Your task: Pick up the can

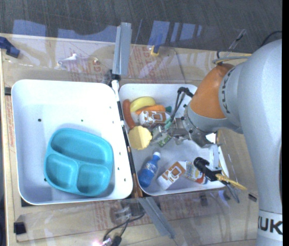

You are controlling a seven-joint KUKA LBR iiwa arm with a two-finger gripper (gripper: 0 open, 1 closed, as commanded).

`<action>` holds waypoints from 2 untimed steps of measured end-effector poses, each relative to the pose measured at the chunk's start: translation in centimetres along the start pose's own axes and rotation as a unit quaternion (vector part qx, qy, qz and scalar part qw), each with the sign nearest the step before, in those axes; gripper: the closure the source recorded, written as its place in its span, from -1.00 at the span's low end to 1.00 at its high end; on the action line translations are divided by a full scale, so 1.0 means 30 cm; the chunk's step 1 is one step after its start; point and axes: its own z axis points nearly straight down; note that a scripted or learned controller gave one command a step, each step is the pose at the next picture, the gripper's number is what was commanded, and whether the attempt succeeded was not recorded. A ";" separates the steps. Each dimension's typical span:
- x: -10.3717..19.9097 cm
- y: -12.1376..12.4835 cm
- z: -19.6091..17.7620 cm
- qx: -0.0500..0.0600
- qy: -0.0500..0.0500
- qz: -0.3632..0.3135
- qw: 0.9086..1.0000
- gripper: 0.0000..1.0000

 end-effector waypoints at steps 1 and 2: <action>0.002 0.002 -0.036 0.001 0.001 -0.002 1.000 1.00; 0.043 0.021 -0.459 0.000 0.000 0.065 0.998 1.00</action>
